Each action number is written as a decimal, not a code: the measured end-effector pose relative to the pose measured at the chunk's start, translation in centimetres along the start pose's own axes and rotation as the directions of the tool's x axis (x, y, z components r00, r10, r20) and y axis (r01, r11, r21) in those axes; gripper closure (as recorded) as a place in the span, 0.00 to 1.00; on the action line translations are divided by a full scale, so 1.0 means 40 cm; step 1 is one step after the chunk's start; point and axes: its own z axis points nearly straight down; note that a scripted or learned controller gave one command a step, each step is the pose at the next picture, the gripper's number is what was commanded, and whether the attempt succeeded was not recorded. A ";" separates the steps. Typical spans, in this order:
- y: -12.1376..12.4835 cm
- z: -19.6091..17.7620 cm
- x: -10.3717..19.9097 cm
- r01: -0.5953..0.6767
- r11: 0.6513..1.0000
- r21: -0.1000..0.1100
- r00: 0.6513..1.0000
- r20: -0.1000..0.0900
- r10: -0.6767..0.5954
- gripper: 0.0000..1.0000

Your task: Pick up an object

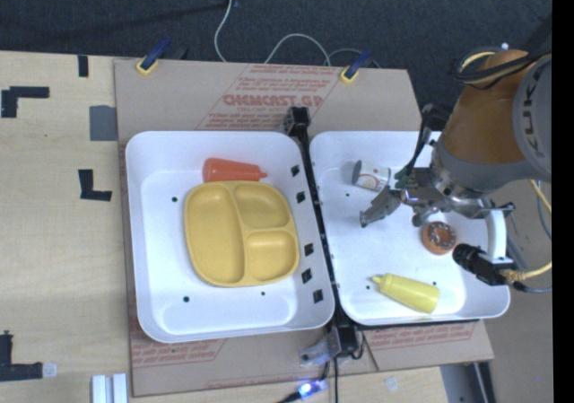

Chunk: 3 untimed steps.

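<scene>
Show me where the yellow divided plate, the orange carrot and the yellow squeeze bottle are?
yellow divided plate (240,234): camera view, on its central ridge.
orange carrot (231,170): camera view, middle of its body.
yellow squeeze bottle (410,292): camera view, middle of its body.

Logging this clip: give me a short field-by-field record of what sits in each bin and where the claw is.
left bin: yellow divided plate; orange carrot-like piece lying just behind the plate
right bin: yellow mustard bottle lying near the front; brown donut toward the right; small grey and white item near the back
claw: over the right bin, between the small item and the bottle
held object: none seen between the fingers
</scene>
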 end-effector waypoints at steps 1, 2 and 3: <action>0.006 -0.011 0.000 0.002 1.000 -0.010 1.000 0.001 -0.002 0.00; 0.001 0.098 0.001 0.002 1.000 -0.005 1.000 0.001 -0.002 0.00; 0.016 0.218 0.016 0.002 1.000 -0.004 1.000 0.001 -0.002 0.00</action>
